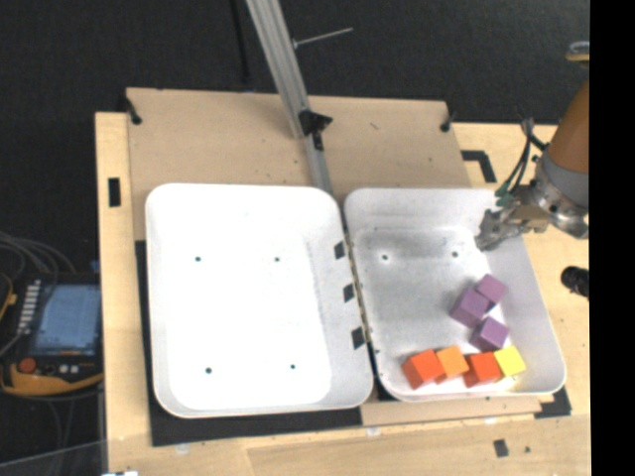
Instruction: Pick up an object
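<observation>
Two shallow white plastic bins sat side by side on the pale wooden bench [397, 127]. The left bin [164, 266] had nothing but a few dark dots on its floor. The right bin [417, 211] held a cluster of small blocks in its near right corner: two purple cubes [479, 300], one just beyond the other, a third purple cube [489, 333] nearer still, and along the near wall a row of a red-orange block [425, 368], an orange block [452, 361], a red block [483, 368] and a yellow block [510, 362], all touching or nearly so.

The grey two-finger gripper [493, 228] hung over the far right corner of that bin, its tips pointing down and left. Nothing was between them; how wide they stood I could not tell. The blocks lay nearer than the tips, well apart from them, with bare bin floor between.

A slanted aluminium rail [283, 53] ran from the far side to the seam between the bins. A blue-screened handheld pendant [60, 320] lay off the bench at left.
</observation>
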`<state>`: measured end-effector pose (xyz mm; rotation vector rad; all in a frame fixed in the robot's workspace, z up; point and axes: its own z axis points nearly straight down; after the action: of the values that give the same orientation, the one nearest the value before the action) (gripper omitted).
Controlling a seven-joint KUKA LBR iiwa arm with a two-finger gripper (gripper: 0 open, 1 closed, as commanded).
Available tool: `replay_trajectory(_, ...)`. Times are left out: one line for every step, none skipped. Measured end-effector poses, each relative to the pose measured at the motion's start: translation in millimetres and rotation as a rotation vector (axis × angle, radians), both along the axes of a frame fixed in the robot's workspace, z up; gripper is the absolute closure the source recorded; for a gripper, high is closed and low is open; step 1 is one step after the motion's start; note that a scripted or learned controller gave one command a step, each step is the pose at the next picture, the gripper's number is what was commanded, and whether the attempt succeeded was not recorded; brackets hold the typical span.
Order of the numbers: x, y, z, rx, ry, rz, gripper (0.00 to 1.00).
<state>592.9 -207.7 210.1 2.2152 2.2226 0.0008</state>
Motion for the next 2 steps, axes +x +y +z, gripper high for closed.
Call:
replay_trajectory(10.9,50.4,15.9,0.002,-0.002,0.004,1.00)
replay_trajectory(22.3,101.8,29.0,0.003,-0.001,0.004,1.00)
